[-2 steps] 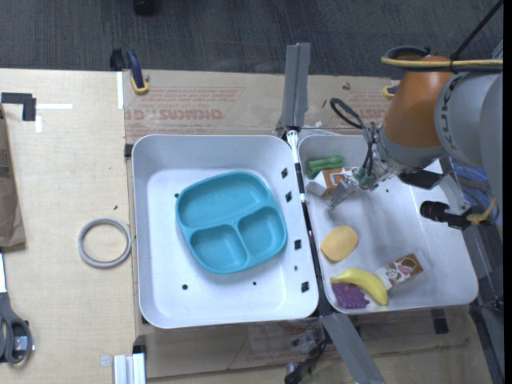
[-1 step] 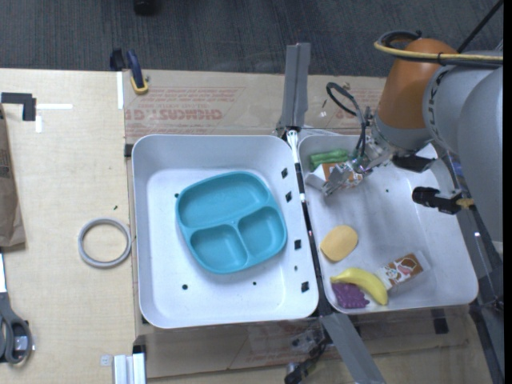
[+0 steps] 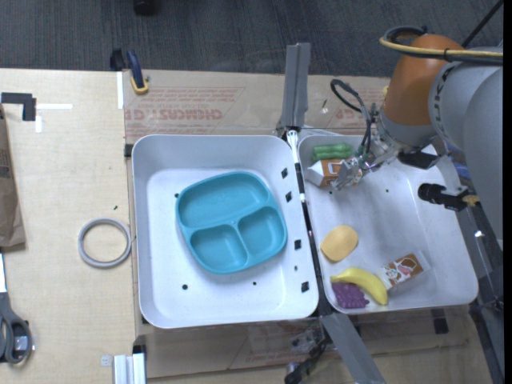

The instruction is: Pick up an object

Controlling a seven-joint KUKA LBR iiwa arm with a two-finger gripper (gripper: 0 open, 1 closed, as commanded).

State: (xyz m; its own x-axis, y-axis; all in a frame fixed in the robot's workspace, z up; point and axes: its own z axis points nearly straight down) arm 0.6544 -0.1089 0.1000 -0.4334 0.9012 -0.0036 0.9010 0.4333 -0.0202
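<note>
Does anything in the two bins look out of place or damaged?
Nothing looks damaged or spilled. The blue divided tray sits askew in the left bin. In the right bin, the banana lies touching the purple grapes.

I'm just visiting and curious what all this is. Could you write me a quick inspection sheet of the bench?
Surface: two white bins side by side on a wooden bench.
Job's things: right bin holds a green item, small carton, yellow lump, banana, purple grapes, brown packet.
Clutter: blue divided tray in left bin; tape ring, scissors on bench.
End effector: low beside the carton.
Cables: black loop near wrist.
Surroundings: dark carpet.
</note>
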